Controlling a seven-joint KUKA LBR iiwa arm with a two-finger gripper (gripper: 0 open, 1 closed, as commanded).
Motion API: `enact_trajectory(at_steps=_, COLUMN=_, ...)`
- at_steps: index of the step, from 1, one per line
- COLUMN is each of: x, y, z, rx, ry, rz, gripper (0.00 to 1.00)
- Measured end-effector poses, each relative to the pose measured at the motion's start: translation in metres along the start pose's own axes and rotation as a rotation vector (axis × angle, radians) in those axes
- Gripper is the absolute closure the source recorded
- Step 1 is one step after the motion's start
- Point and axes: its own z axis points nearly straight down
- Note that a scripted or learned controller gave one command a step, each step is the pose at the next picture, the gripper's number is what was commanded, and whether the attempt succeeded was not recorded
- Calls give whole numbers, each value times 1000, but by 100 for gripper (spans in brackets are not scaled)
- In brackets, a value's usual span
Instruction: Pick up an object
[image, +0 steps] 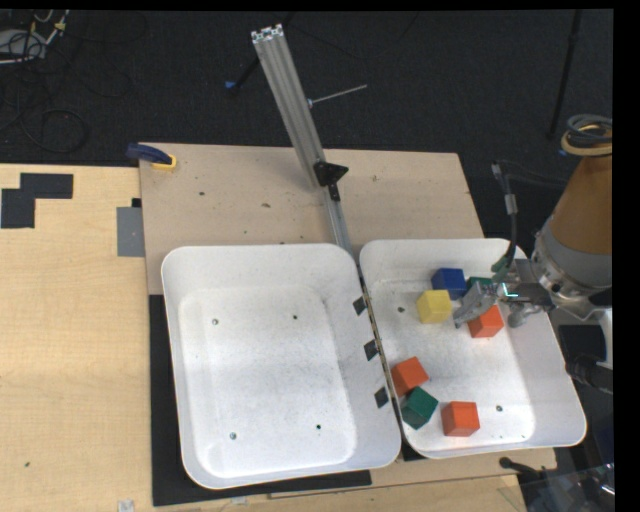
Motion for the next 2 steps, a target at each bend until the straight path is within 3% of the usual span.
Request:
enact_trajectory(at_steps=1, x=-1, y=1, z=-2, rx=-6, ry=-1, rz=3, gripper=0)
enact_trajectory(at_steps=2, x=-1, y=-9, z=57, rx=1, ry=0, rz=0, gripper=0)
